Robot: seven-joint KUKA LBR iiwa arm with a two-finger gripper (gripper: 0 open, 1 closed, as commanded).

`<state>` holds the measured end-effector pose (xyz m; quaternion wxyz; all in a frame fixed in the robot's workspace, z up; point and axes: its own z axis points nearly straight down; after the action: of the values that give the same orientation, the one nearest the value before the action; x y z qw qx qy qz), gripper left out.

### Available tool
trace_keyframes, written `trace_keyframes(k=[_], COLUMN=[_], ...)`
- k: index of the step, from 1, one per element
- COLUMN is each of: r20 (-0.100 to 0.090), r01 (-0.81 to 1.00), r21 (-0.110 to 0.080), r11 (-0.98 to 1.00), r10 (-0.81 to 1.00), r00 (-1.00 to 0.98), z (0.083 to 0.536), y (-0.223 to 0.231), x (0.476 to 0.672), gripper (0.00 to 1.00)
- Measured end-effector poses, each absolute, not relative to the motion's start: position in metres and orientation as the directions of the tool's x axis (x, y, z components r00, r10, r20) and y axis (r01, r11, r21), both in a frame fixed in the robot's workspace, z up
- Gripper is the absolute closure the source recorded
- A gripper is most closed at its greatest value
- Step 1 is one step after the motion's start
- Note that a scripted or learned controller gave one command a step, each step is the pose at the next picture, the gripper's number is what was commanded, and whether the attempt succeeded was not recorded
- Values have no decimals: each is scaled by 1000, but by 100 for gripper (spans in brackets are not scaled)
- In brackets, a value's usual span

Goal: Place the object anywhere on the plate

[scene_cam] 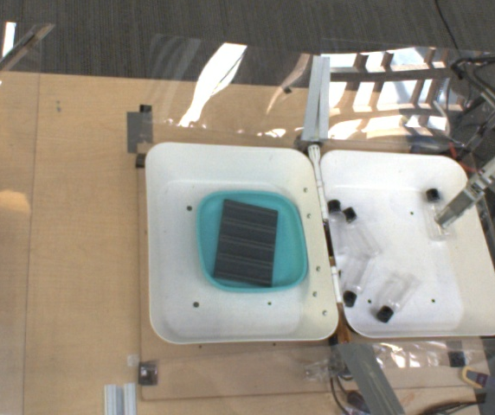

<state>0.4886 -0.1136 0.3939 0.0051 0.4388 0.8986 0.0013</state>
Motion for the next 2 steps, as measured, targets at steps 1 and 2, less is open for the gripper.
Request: trace_keyframes(k=[1,2], r20=[-6,-1], r01=[970,998], r21=[13,12], r11=[242,-57], r10=[970,998], r00=[-242,57], z=[438,437], y=[-93,-71], x=[489,489], gripper=[0,0])
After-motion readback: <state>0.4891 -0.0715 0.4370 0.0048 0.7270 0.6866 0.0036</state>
